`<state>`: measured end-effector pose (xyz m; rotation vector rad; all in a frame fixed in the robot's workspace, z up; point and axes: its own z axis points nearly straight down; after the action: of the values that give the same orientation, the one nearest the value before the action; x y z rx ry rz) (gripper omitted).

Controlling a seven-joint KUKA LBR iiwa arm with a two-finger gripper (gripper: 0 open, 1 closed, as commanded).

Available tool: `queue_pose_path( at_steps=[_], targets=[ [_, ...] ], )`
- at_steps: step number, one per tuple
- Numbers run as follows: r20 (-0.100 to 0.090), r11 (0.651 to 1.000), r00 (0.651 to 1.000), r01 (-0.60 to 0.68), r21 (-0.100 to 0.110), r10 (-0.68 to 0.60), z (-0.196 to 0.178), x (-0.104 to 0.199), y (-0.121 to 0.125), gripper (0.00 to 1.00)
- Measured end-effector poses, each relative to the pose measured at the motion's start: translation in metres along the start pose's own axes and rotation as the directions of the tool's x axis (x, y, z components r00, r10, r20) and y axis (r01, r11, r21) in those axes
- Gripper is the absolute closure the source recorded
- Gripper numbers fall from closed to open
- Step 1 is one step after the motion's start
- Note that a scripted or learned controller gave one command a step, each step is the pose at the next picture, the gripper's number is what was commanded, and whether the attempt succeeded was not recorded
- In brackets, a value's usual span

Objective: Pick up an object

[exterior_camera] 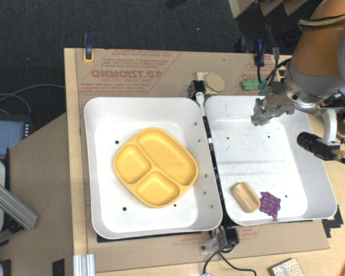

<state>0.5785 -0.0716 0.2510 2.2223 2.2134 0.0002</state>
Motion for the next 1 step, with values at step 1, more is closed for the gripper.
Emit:
queue_pose_path(
  at_steps=[1],
  targets=[
    [-0.006, 1.0, 1.0, 0.01, 0.007, -0.01, -0.0056, 0.0587, -0.0334, 1.0]
  ],
)
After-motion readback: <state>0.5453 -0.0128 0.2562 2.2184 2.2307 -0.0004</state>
